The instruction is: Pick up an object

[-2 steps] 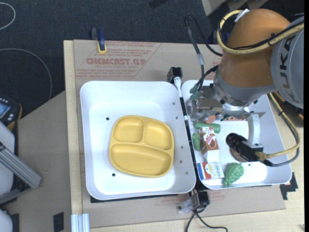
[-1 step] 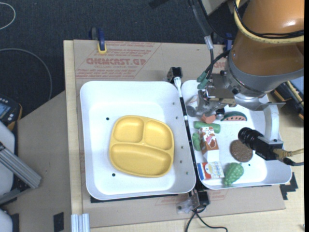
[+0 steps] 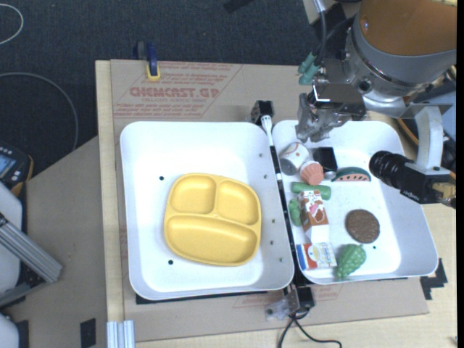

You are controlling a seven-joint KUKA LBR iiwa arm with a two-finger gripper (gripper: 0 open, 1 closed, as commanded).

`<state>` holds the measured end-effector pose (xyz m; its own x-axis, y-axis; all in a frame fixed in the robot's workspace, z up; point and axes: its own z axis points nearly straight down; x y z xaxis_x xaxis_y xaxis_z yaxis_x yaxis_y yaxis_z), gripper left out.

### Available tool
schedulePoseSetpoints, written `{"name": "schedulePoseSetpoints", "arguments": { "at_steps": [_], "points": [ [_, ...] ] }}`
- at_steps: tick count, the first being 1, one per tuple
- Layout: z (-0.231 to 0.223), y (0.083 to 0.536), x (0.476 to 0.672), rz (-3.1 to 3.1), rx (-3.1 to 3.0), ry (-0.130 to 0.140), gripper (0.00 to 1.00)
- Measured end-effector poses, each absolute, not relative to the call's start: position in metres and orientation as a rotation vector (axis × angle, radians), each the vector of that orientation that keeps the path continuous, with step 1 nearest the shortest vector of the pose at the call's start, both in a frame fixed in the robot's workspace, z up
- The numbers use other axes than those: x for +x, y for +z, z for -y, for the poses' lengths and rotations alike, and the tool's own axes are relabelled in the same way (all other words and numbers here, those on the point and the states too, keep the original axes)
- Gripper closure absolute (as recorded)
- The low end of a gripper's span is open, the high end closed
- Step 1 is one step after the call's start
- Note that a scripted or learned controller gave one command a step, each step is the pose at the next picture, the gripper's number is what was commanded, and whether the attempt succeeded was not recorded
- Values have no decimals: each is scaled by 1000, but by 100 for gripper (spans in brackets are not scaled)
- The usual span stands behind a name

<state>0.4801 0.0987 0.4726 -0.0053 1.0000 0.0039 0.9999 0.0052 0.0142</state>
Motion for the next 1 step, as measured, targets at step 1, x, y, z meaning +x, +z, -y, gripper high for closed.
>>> {"name": "schedulePoseSetpoints", "arguments": {
  "at_steps": [1],
  "points": [
    [-108,333,478,-2226,2229,-21,100]
  ]
}}
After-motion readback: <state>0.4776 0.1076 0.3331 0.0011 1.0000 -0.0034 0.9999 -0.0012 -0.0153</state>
